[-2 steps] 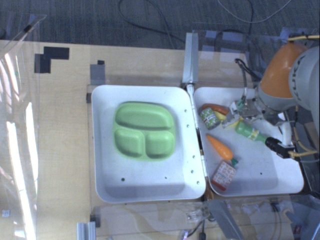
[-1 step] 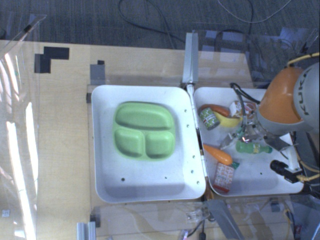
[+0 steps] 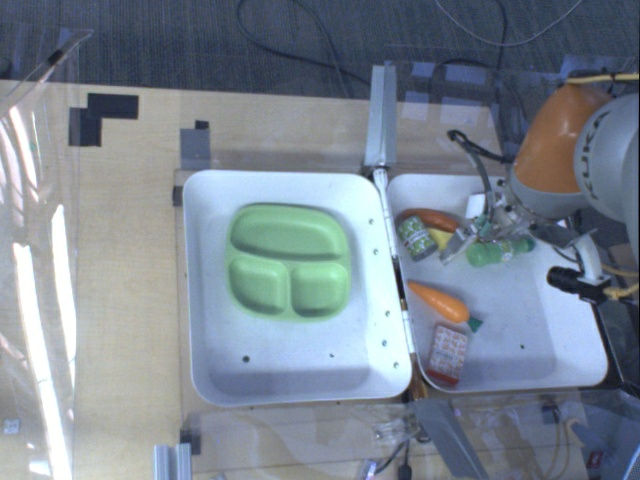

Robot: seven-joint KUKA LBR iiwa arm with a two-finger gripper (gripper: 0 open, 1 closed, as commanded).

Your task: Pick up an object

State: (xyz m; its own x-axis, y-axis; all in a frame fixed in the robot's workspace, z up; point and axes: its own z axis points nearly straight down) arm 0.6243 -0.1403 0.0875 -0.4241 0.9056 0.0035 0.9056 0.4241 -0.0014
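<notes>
Start at your left: the left bin (image 3: 205,268) holds one thing, a green divided tray (image 3: 290,260) lying flat near its middle, well away from the arm.

Move to the right bin (image 3: 560,348), where the loose items lie. Near its left wall sits a small green-labelled can (image 3: 416,236), with an orange sausage-like piece (image 3: 432,218) just behind it. Lower down, a toy carrot (image 3: 442,303) lies slantwise, its leafy end pointing down and right, and a red packet (image 3: 449,352) rests just below it by the front wall.

Your gripper (image 3: 487,232) is low in the upper part of this bin, and a green object (image 3: 490,254) lies directly under or just beside its tips, the nearest candidate by far. The tips are tangled with clutter, so you cannot tell whether they are spread or closed, nor whether they grasp that green piece. Its long axis seems to run left to right. The carrot lies down and left of the tool.
</notes>
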